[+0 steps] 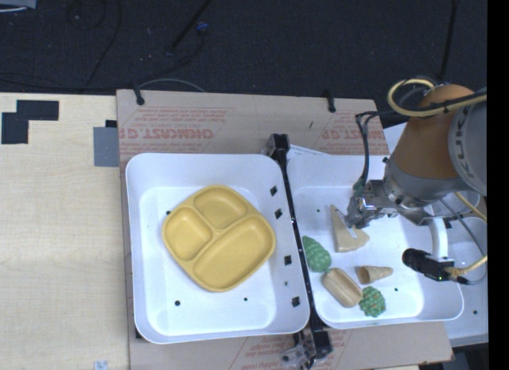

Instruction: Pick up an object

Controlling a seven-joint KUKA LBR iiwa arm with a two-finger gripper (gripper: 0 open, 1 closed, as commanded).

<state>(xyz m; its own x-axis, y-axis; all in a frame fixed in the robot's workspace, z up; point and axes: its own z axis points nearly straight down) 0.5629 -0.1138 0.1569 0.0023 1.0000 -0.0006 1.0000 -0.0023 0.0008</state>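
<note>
So the tool (362,208) sits low in the right bin (445,301), right at the top corner of the cheese wedge (348,233). The wedge's long axis runs from there down and a bit right, so it lies just below the tool, touching or nearly. Can't tell if the tool is spread or pressed together. The bread roll (341,287) and cone (374,274) lie further down.

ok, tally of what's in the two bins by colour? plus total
Yellow: 1, the divided plate in the left bin.
Green: 2, a leafy piece by the divider and another near the right bin's front edge.
Tan or cream: 3, a wedge, a bread roll and a small cone.
Total: 6.
</note>
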